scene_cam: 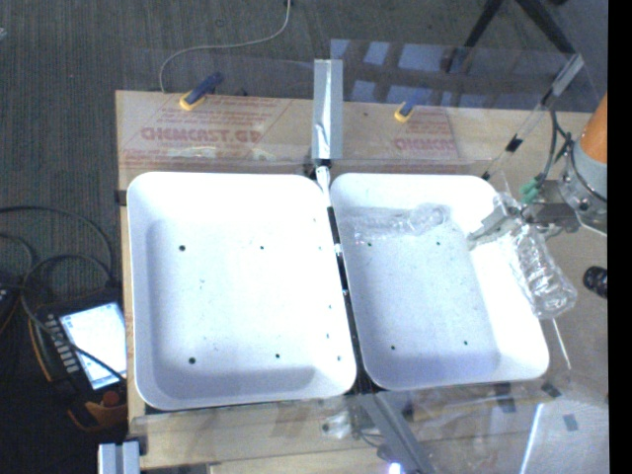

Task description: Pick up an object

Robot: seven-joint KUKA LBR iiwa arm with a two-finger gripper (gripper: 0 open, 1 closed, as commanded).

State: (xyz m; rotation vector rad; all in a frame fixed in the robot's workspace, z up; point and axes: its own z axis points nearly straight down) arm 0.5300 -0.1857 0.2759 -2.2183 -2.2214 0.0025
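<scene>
A clear plastic bottle point(541, 273) shows at the right rim of the right bin point(425, 363), tilted, its lower end reaching past the rim. Its upper end meets my gripper point(502, 221), which comes in from the right edge below the orange band. Whether the bottle is gripped or only lies under the gripper I cannot tell. A crumpled piece of clear plastic point(403, 222) lies in the right bin near its back wall, left of the gripper. The left bin point(237, 294) holds nothing that I can make out.
A grey upright post point(325, 117) stands behind the seam between the bins. Two blue-and-yellow clamps point(199, 91) point(411, 106) sit on the board at the back. Cables hang beside the arm at the right. A tablet point(91, 339) lies on the floor at the left.
</scene>
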